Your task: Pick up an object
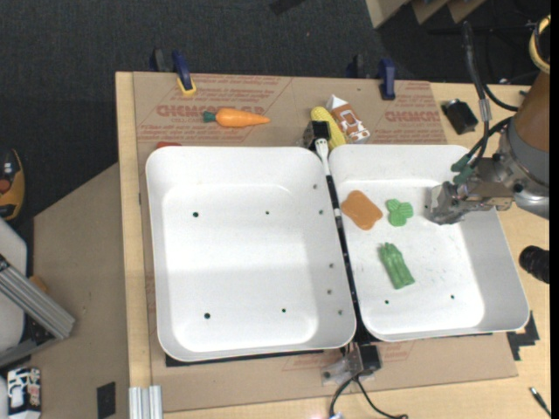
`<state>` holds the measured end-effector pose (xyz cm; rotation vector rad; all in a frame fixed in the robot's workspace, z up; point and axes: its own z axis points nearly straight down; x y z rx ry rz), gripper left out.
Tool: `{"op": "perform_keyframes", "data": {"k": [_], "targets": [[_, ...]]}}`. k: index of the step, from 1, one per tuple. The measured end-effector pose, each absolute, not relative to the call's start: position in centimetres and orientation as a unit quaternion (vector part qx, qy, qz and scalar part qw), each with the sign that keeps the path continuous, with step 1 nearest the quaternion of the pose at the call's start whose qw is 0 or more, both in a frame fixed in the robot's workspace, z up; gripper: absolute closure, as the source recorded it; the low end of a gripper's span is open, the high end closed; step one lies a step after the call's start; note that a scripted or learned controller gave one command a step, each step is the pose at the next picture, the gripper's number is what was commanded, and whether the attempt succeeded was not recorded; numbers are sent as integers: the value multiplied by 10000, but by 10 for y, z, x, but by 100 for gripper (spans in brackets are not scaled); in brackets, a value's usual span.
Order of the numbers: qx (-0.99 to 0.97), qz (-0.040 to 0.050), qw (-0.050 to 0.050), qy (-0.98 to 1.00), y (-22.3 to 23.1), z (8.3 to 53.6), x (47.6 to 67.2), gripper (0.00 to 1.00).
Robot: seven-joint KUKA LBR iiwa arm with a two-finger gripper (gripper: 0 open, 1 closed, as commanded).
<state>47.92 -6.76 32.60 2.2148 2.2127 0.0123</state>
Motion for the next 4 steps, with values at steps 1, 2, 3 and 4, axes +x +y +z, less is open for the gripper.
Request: {"op": "perform_keyframes", "data": {"k": [1, 2, 3, 4], "targets": [[7117, -36, -9, 7025, -216, 224, 505, 100], [7073, 2, 19, 7069, -216, 237, 504, 100], [7080, -13, -28, 7062, -224, 183, 477, 100], [7060, 5, 14, 7082, -178, 180, 518, 100]]}}
